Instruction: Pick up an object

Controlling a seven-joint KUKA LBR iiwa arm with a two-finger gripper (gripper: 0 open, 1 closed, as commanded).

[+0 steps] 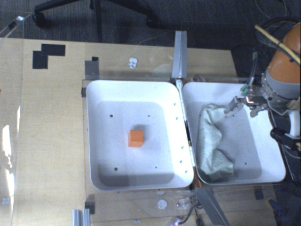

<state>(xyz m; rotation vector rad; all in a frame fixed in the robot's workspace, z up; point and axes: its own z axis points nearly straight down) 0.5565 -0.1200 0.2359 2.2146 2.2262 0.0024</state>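
Two shallow white bins sit side by side on a pale wooden bench, and we look down on them at a slant from above. In the left bin [99,126] we see one small orange block [136,138] lying flat near the middle of the floor, well apart from every wall, with nothing around it. In the right bin [263,159] a crumpled grey-green cloth [211,145] lies bunched along the left wall, running from the upper middle down to the lower left corner, where it touches the wall beside the divider.

From the right we see the grey arm [282,86] with its orange band reaching over the right bin's upper right part. Its claw [233,105] points left and hangs just at the upper tip of the cloth; we cannot tell whether it touches or grips the fabric, nor whether it is apart or together.

Beyond the bins, a metal post [179,55] stands at the far edge between them. Black tape patches [47,54] mark the bench at upper left, and the dark legs of a chair base [94,4] spread over the carpet behind.
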